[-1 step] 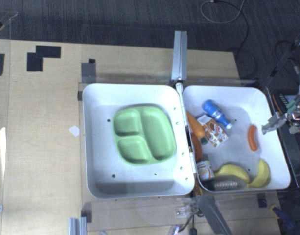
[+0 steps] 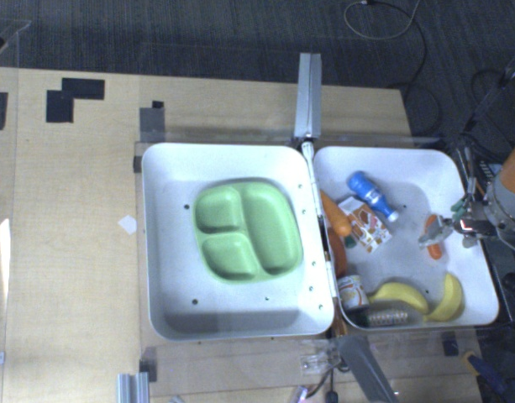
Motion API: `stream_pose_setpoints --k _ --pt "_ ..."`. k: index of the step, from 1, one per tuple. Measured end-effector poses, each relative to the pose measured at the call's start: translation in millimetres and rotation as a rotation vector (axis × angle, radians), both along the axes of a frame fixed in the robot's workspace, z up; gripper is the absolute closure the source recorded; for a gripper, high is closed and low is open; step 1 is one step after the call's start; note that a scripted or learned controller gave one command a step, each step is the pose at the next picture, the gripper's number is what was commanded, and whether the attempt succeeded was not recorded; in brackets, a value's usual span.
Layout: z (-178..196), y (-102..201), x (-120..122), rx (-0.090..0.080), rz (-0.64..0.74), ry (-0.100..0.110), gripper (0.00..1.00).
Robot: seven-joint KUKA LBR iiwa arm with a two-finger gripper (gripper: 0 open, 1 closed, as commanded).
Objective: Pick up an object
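From where I stand, the arm (image 2: 511,183) comes in from the right, and its pincer (image 2: 446,229) hangs low over the right edge of the right bin (image 2: 425,159). Just at its tip there is a small orange-red piece (image 2: 436,249), close under the fingers; I cannot tell whether the pincer is wide or narrow, nor whether it has hold of anything.

The right bin carries the clutter. A blue bottle (image 2: 372,196) lies tilted near its middle, with a small printed carton (image 2: 365,223) just beside and below it. An orange object (image 2: 335,214) lies along the bin's left wall. At the front, two bananas (image 2: 425,297) curve side by side, a small can (image 2: 351,290) to their left and a dark brush-like thing (image 2: 383,316) near the front wall.

The left bin (image 2: 169,250) holds a green divided tray (image 2: 246,229), lying flat in its middle. Both bins sit side by side on the pale wooden worktop (image 2: 64,225)
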State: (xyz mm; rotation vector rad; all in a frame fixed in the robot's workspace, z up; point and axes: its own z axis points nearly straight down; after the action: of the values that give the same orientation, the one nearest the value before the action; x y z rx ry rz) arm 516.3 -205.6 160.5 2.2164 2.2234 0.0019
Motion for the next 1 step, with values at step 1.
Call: stream_pose_setpoints --k 1 --pt "-66.2 0.6 38.3 0.0 0.042 -0.002 0.0"
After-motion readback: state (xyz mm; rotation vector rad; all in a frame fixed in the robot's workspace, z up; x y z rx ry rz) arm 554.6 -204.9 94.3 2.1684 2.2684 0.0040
